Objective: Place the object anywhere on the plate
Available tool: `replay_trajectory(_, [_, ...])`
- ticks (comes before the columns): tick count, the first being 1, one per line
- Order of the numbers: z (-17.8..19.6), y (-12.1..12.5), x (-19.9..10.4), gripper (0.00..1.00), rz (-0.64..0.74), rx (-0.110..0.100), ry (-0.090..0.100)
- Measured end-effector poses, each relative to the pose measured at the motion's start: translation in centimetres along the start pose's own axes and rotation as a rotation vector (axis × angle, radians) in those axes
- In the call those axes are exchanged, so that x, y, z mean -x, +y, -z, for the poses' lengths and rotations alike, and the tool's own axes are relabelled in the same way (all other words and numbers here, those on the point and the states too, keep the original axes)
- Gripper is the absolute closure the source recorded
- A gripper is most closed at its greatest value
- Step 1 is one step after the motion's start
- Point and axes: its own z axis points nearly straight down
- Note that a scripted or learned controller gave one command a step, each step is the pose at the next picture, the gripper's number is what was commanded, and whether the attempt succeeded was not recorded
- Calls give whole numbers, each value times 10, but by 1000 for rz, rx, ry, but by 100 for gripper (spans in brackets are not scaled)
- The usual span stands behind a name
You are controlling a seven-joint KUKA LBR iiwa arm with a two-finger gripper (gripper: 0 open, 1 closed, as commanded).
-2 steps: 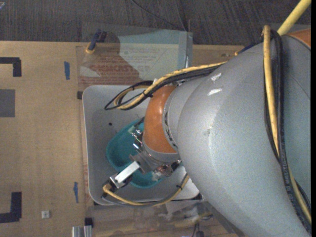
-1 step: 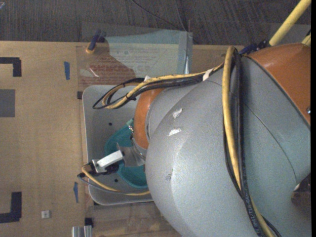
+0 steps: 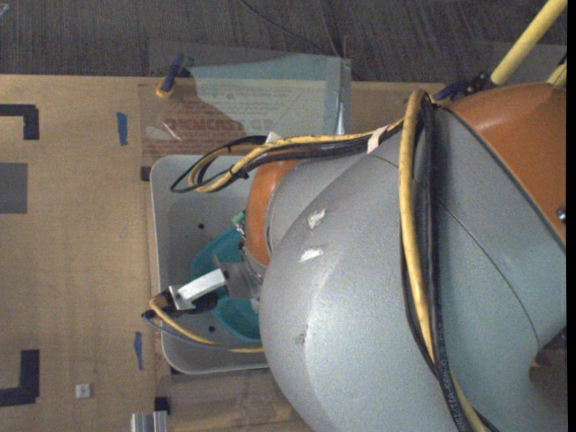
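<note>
A teal plate (image 3: 209,261) lies in the white bin (image 3: 166,241), and my arm covers most of it. A second patch of the plate's teal rim (image 3: 239,320) shows lower down, under the wrist. A small green thing (image 3: 239,219) peeks out at the plate's far edge, right beside the orange wrist band (image 3: 261,210); what it is I cannot make out. My gripper (image 3: 238,277) hangs low over the plate, mostly hidden by the wrist and the grey arm.
The grey arm (image 3: 387,286) spans the right and middle of the view and hides the second bin. Yellow cables (image 3: 225,160) loop over the bin's far part. A clear plastic sheet (image 3: 261,97) lies behind the bin, and bare bench (image 3: 72,241) stretches to the left.
</note>
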Motion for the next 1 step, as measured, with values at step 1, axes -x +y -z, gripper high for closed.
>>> replay_trajectory(1, [45,2,1,100,-250,0,4])
